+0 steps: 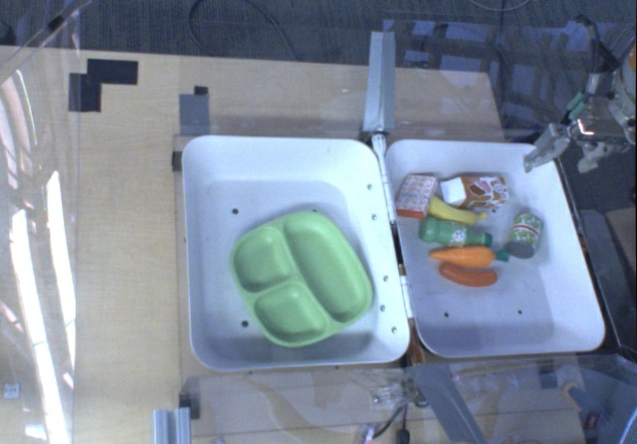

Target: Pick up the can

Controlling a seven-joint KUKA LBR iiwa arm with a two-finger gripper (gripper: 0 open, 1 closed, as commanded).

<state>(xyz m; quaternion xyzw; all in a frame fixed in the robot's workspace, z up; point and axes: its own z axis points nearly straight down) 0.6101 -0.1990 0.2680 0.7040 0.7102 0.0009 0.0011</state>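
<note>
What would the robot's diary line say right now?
gripper: open, above right bin's far corner | can: in right bin, untouched | plate: left bin

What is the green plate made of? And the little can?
The green plate looks like smooth plastic: one even colour, soft sheen, moulded sections. The can seems to be metal or toy plastic with a printed label; it is too small to tell which.

The gripper (565, 148) hangs just beyond the far right corner of the right bin (582, 328), its two fingers spread apart, with nothing between them.
</note>
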